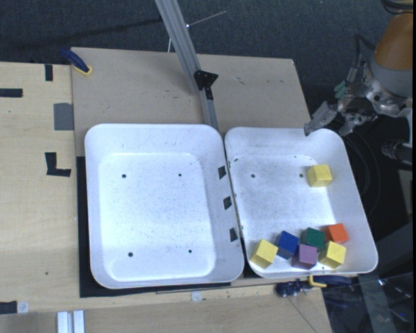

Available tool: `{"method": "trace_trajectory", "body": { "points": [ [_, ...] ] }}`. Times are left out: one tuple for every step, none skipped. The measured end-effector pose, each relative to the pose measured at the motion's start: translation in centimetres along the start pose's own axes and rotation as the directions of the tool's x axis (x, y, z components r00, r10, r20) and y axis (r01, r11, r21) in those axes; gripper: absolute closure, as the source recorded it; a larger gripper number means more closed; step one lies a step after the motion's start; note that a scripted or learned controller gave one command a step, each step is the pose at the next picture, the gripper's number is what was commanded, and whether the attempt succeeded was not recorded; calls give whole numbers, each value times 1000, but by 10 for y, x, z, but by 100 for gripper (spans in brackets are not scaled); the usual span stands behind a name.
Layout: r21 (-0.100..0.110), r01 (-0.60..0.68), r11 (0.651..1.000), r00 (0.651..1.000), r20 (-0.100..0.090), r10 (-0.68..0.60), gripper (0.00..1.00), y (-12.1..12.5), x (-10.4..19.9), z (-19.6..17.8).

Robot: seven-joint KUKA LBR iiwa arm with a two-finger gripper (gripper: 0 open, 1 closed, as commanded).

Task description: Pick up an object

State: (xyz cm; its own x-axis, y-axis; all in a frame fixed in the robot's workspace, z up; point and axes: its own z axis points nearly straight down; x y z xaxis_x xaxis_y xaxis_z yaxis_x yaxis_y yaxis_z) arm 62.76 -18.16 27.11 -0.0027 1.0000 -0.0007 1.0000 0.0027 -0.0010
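- Nearest the camera, six small cubes sit huddled at the front edge of the right bin [347,186]: a yellow cube [265,253] at the left end, a blue cube [288,243] touching it, a purple cube [307,255], a green cube [313,238] just behind the purple one, a second yellow cube [334,254] at the right, and an orange cube [338,233] behind that.
- The cluster presses together, faces touching or nearly so, close against the bin's front rim.
- Farther back, a seventh cube, also yellow [319,175], stands alone near the bin's right wall, well apart from the cluster.
- Count: three yellow cubes, one each of blue, purple, green and orange.
- The left bin [97,186] lies beside the right one, their rims meeting at the middle; both are shallow, white and speckled with dark marks.
- Beyond the right bin's far right corner, the gripper [333,116] hangs at the rim, outside the bin and well apart from every cube.
- Whether the gripper is open or closed cannot be told from this angle; no cube is seen in it.
- Above it, the arm [395,47] shows its orange band and grey wrist at the frame's right.
- A grey metal bar [180,33] slants down across the wooden bench [28,151] toward the seam between the bins.
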Motion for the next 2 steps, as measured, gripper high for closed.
{"method": "trace_trajectory", "body": {
  "points": [
    [1, 0, 1000, 1000, 1, 0, 0, 0, 0, 0],
    [5, -1, 1000, 1000, -1, 1, 0, 5, 8, 50]
  ]
}}
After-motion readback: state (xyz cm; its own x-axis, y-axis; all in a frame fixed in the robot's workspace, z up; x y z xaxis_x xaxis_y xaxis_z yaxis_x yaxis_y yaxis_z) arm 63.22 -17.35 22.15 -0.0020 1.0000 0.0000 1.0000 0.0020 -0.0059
